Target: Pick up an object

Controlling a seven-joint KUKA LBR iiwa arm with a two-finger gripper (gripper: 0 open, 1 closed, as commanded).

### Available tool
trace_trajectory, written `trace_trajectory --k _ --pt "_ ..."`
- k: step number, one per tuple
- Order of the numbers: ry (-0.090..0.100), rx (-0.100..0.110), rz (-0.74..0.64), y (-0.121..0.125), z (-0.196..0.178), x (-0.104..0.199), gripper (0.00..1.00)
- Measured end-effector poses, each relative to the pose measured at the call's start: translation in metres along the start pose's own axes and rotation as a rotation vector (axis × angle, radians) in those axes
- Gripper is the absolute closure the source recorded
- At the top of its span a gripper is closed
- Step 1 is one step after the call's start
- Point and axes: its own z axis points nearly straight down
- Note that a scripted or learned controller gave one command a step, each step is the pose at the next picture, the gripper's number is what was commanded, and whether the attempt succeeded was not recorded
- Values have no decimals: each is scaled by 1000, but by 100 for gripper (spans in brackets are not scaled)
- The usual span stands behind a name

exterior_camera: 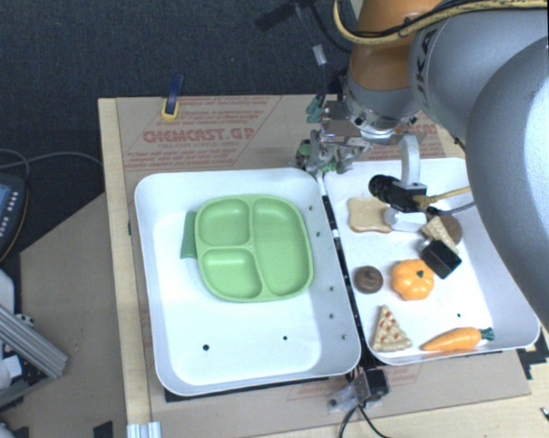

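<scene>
My gripper hangs over the back end of the wall between the two bins, with nothing visibly in it. The right bin holds a slice of toast just in front of and to the right of the gripper. Further forward lie a brown round cookie, an orange pumpkin, a pizza wedge and a carrot. A black block and a brown piece lie near the bin's right side.
A green divided plate rests on a green cloth in the left bin. The arm's big grey body covers the right bin's right edge. A cardboard sheet lies behind the bins.
</scene>
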Motion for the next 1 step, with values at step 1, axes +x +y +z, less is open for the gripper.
trace_trajectory --k 1 --pt "-1 4 6 -10 -9 -6 100"
